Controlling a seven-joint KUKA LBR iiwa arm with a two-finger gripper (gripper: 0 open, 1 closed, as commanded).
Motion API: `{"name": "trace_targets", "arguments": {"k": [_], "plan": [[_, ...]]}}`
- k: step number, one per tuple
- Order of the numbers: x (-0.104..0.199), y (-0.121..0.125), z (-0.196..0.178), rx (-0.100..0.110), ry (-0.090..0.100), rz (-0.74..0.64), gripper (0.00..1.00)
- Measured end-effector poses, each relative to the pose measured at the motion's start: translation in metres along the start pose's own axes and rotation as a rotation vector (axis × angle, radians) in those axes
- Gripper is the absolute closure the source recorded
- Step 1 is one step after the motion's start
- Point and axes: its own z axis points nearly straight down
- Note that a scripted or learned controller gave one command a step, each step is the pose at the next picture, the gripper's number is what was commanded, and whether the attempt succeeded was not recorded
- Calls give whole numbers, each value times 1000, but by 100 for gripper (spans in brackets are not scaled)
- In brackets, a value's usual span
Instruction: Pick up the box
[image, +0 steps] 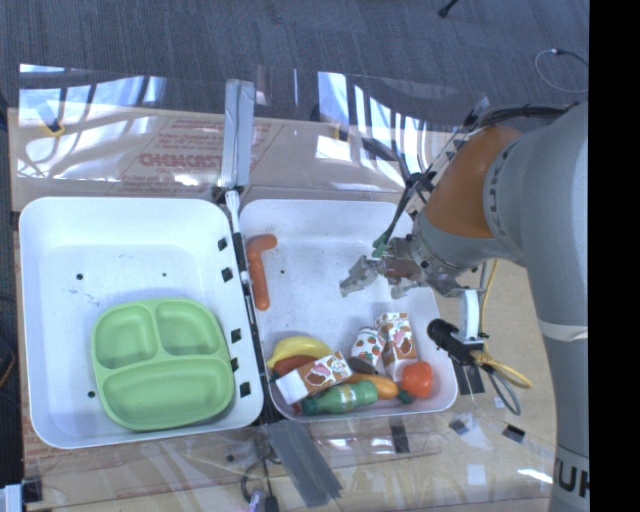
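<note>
End effector (372, 272): poised above bare floor of right bin (320, 225), carrying nothing; finger opening cannot be told from this angle. Box (313, 377): lying tilted below and left of end effector, well apart from it, touching banana (296, 350) and green bottle (343, 399). Two cartons (385, 343) between end effector and tomato (418, 379). Sausage (260, 268) left of end effector, beside bin wall. Step in hand, judged: approach, grasp not yet made. Next move: travel down-left, align across box's narrow side, descend clear of banana.
</note>
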Motion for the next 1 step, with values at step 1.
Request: {"name": "trace_targets", "arguments": {"k": [1], "plan": [[4, 70, 55, 0, 1, 47, 0]]}}
